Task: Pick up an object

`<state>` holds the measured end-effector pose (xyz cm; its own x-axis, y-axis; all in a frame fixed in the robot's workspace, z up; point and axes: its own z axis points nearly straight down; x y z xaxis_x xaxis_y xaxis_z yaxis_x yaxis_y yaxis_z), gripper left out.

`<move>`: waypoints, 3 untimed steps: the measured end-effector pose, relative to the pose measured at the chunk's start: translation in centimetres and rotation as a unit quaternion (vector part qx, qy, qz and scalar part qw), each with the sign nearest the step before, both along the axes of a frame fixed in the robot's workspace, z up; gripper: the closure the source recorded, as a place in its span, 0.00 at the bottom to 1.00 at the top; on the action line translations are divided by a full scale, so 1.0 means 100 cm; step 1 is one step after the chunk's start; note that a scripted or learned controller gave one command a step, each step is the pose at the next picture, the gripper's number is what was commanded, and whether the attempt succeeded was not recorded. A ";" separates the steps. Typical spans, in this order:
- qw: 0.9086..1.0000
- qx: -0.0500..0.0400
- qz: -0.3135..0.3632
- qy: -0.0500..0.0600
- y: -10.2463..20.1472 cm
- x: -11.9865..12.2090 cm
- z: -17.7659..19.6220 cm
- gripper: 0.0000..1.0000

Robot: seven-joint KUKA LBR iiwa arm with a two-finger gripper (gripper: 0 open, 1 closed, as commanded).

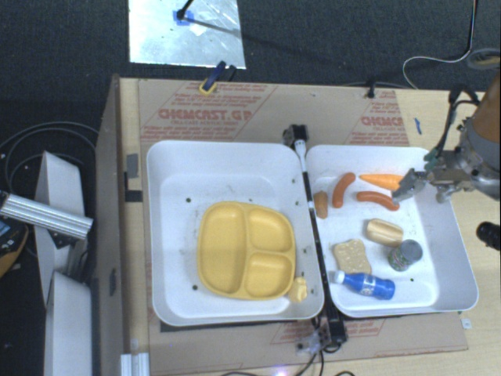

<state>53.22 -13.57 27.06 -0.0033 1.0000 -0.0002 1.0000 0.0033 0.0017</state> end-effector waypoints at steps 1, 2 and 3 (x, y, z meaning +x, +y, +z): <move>1.000 0.000 -0.001 -0.001 -0.002 -0.002 -0.176 0.00; 1.000 -0.001 0.000 -0.005 0.017 0.034 -0.182 0.00; 1.000 -0.002 0.001 -0.007 0.017 0.035 -0.171 1.00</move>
